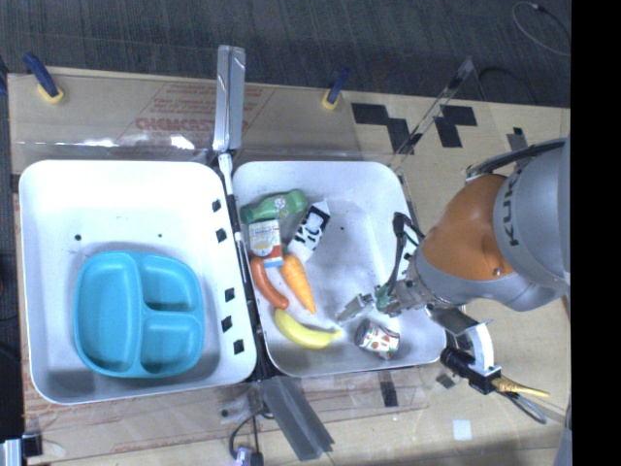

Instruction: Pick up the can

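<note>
Lying on its side near the front edge of the right bin (330,178): the can (377,338), just right of the banana (306,331). Hovering just above and left of it: gripper (364,304), fingers seemingly spread, gripping nothing. Approach step, by the look. Next: shift right, descend, close around the can. Farther back: carrot (298,282), cartons. Left bin: blue tray (141,312).
</note>
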Controlling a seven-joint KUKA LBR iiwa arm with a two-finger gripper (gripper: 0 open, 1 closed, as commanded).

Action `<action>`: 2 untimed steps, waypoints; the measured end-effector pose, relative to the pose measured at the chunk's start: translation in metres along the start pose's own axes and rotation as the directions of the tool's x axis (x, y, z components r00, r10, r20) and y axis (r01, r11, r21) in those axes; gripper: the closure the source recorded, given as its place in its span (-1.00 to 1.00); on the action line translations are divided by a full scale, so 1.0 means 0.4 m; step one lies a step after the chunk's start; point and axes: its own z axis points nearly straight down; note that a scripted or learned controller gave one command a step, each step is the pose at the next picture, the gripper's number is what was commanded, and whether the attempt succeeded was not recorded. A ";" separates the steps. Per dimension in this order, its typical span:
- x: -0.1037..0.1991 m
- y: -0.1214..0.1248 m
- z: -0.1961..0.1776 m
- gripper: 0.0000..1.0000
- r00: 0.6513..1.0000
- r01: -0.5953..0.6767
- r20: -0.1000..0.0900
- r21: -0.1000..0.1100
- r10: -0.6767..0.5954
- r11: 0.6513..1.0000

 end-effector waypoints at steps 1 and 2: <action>0.001 0.001 -0.022 1.00 1.000 0.007 -0.001 0.003 -0.007 1.000; -0.001 0.000 -0.119 1.00 0.983 -0.183 0.001 -0.001 0.183 0.983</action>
